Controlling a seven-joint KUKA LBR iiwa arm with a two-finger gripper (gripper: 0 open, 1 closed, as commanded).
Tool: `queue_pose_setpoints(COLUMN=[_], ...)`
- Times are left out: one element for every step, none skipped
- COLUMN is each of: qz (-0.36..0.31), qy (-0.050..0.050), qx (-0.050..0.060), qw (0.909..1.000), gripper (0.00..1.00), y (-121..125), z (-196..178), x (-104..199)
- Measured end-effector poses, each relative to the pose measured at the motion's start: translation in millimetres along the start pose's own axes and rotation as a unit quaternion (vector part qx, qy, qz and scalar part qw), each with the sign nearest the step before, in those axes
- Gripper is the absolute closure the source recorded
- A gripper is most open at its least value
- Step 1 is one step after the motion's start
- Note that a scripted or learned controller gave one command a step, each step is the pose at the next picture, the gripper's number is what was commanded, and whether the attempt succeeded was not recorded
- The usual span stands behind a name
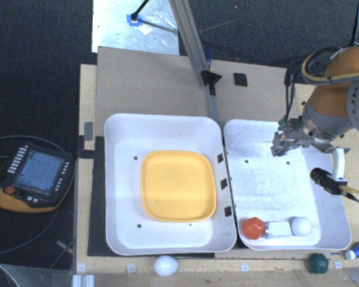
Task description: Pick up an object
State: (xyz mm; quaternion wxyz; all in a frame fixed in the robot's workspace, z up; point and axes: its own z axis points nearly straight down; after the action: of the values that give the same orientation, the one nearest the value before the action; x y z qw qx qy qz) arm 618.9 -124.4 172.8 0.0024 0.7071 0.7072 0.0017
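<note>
A red-orange ball (253, 228), a small white block (278, 228) and a white ball (300, 225) lie in a row along the near edge of the right bin (267, 186), well apart from the jaws. The arm (338, 88) bends in from the right, its gripper (281, 145) low over the bin's far end; whether the jaws are apart or together I cannot tell. A smooth yellow square plate (178, 185) sits in the left bin (120, 185). What looks like a white egg (166, 266) rests on the table (152, 84).

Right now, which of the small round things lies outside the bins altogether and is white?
The white egg-shaped ball on the bench's front edge, below the left bin. The other white ball and the orange ball lie inside the right bin.
</note>
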Motion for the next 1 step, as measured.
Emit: queue_pose_setpoints(qz=[0.000], qy=[0.000], qx=[0.000], qw=[1.0000], gripper=[1.00], y=[0.0], z=[-62.0], x=[5.1])
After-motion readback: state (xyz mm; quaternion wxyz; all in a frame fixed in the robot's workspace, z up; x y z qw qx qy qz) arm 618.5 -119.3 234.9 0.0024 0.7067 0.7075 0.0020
